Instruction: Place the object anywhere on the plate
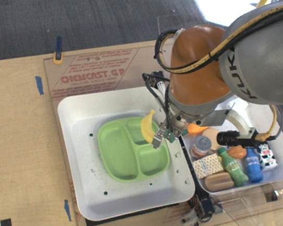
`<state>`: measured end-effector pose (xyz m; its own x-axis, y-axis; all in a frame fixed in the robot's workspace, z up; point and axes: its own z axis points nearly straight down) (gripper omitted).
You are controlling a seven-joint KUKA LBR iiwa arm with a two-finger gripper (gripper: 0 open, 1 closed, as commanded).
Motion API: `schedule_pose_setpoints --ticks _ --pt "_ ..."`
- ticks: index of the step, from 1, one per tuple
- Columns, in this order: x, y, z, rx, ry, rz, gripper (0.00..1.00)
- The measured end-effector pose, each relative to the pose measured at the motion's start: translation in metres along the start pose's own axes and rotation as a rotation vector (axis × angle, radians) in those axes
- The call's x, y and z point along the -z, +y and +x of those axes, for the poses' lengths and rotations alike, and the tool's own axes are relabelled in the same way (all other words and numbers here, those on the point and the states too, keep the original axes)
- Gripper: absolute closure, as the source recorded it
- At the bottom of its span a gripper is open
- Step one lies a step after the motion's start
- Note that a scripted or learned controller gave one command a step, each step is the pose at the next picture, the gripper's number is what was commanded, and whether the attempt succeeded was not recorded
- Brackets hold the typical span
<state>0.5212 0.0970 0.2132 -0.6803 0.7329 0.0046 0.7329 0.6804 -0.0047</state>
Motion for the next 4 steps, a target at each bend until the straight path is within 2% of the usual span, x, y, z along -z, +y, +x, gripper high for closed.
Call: schedule_pose_setpoints --ticks 1,2,3,4 --pt "0.000 0.000 0.000 0.000 0.000 0.000 0.00" --pt "0.009 0.002 -0.001 -0.001 -0.002 -0.003 1.00" --pt "0.024 0.041 0.009 0.187 -0.009 -0.010 1.00" --pt "0.024 0.041 0.009 0.186 -0.009 -0.010 0.00"
